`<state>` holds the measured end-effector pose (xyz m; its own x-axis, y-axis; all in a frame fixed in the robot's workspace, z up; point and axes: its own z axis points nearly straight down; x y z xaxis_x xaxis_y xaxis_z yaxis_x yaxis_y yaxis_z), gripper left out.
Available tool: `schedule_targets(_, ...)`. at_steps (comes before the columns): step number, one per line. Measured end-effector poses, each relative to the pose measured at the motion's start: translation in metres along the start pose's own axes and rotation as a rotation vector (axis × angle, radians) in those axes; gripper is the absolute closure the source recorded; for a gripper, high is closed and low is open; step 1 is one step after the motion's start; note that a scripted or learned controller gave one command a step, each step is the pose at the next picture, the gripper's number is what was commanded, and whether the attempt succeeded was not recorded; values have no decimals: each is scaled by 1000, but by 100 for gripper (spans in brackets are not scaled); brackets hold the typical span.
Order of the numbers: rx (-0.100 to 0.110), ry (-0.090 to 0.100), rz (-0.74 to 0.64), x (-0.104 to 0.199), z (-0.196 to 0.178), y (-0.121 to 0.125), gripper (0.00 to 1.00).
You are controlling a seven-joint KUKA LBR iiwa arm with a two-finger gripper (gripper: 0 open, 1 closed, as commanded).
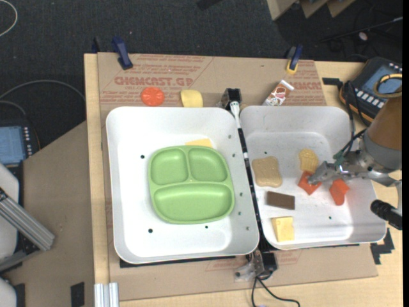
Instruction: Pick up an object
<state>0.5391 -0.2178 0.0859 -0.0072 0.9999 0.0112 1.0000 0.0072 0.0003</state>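
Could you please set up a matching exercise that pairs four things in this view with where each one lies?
Things:
1. green divided plate
2. brown chocolate piece
3. orange disc
4. yellow cheese wedge

Places:
A. right bin, near its front edge
B. on the cardboard behind the left bin
C. in the left bin
D. right bin, just behind the cheese wedge

Pairs: 1-C, 2-D, 3-B, 4-A

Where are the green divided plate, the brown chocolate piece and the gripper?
green divided plate (190,184), camera view, middle ridge.
brown chocolate piece (280,200), camera view, top face.
gripper (327,170), camera view, between fingertips.
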Motion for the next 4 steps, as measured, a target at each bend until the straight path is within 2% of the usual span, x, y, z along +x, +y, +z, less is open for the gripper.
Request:
schedule_targets(1, -11, -16, 2, 44, -2, 42, 0)
schedule_targets(2, -11, -16, 6, 41, -12, 40, 100)
schedule_targets(3, -10, -16, 6, 41, -11, 40, 0)
schedule_targets(4, 4, 0, 8, -4, 0, -22, 0)
